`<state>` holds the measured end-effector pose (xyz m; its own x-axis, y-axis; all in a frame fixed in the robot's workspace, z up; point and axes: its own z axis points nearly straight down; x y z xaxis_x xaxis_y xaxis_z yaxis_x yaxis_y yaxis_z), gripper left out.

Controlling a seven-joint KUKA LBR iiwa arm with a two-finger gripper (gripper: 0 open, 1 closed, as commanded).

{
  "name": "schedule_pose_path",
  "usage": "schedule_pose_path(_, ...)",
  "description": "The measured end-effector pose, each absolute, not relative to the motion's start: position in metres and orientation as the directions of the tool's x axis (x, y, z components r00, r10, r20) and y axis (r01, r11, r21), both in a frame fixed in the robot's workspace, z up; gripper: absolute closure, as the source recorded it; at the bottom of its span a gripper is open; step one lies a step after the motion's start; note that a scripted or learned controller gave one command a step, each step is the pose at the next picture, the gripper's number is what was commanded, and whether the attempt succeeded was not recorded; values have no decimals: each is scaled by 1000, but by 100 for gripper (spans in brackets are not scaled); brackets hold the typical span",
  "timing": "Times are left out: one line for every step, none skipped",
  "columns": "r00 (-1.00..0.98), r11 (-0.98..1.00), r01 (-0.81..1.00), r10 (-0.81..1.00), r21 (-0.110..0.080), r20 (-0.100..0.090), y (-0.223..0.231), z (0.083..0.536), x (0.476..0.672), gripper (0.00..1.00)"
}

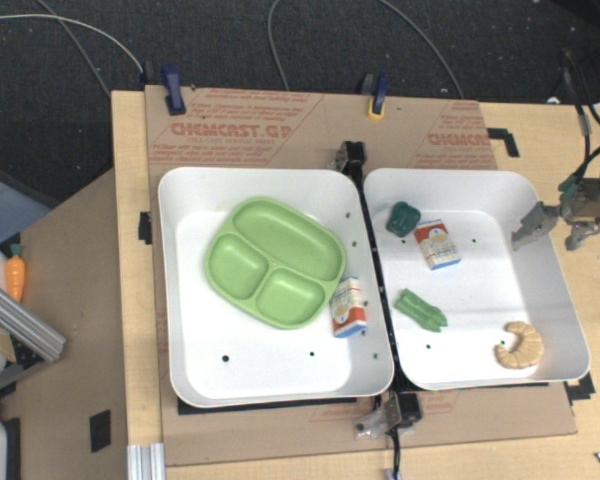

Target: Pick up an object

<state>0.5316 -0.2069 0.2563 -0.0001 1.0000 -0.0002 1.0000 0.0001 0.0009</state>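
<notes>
Candidate objects lie in both bins. The right bin (555,278) holds a dark green block (403,218) near its far-left corner, a small carton (438,245) just beside it, a green pepper-like piece (421,310) toward the near-left, and a croissant (520,345) near the near-right corner. The left bin (180,298) holds a green divided plate (275,262), with a second small carton (348,307) touching or just beside the plate's near-right edge.

The gripper (555,220) stands at the right bin's far-right wall, well apart from every object. Whether its fingers are spread or closed cannot be told.

Probable faults:
- The gripper sits at the bin wall; a straight descent from here risks striking the rim.
- The block and carton lie close together; a grasp on one may nudge the other.
- The croissant lies close to the corner walls, limiting finger clearance.
- The carton by the plate leaves little room on that side.
</notes>
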Motion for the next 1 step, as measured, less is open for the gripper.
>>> schedule_pose_path(0, 0, 1000, 1000, 2, -1, -207, 267, 532, 100)
